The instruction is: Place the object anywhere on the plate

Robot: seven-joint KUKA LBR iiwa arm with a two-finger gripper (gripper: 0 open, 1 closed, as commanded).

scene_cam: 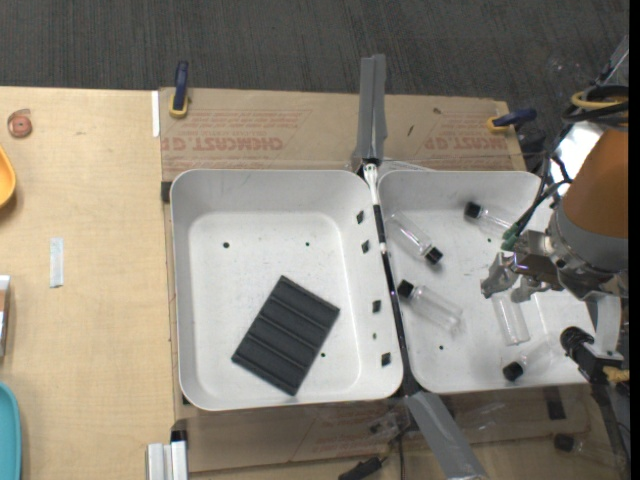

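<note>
Only legible writing: red print on the cardboard sheet (300,128) under the bins, seen upside down and mirrored, too garbled to read with confidence. No readable labels on the vials.

Left bin (200,198) holds a dark ribbed rectangular plate (287,334), lying flat, rotated diagonally, in the lower-middle of the floor. Bare white floor all round it, most of it toward the far wall and the left wall; its lower corner sits near the front wall.

Right bin (440,183) holds several clear vials with black caps: one (418,243) near the divider, one (428,303) below it toward the middle, one (484,214) toward the far right, one upright-looking (511,320) just below the gripper, one (528,360) by the front wall. All apart from one another.

Gripper (512,278) sits over the right part of the right bin, arm coming in from the right with the orange band (605,183) above the wrist. Fingers are blurred against the white floor, so open or closed: cannot tell. Nothing visibly between them.

Bins touch along the centre divider (381,268); a grey strut (372,108) runs back from it. Blue-and-yellow clamps (179,88) pin the cardboard at the far corners. Bench top is light wood (80,268); dark carpet (300,18) beyond.
</note>
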